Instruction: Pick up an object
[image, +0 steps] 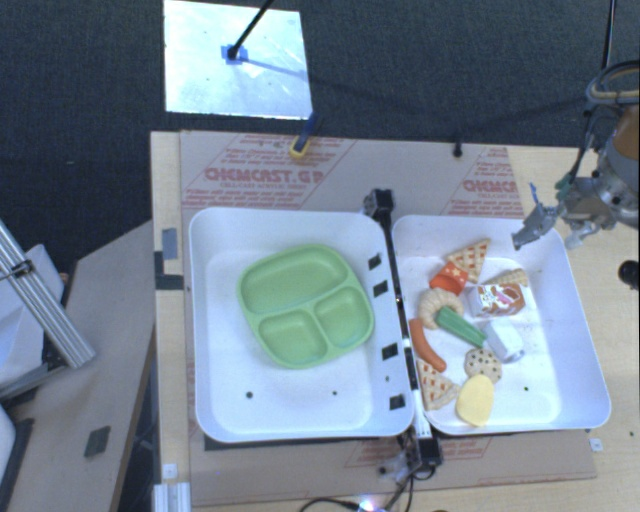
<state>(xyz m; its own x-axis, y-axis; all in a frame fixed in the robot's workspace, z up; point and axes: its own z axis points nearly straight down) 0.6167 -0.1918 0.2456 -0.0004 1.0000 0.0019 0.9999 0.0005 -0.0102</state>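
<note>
Claw (553, 226) hangs at the upper right of the frame, over the far right corner of the right bin (580, 330), with two pale fingers spread apart and nothing between them. It sits clear of the toys, so I judge this a hover before a descent rather than a grasp.

Candidate objects all lie in that right bin, heaped toward its left half: a pizza slice (468, 262), a small printed packet (499, 298), a green piece (459, 326) (perhaps a pepper or cucumber), an orange carrot-like stick (426, 345), a chocolate-chip cookie (482, 363), a waffle wedge (436, 383) and a yellow lemon-like piece (476, 400). Being crowded and overlapping, they would be awkward to take singly; the yellow piece at the lower edge looks easiest.

Over in the left bin (215, 300) lies a green sectioned tray (305, 303). Both bins rest on the counter (250, 165).

Entering from the right edge, the arm (615, 170) angles down and leftward, wrist tilted toward the bin.
</note>
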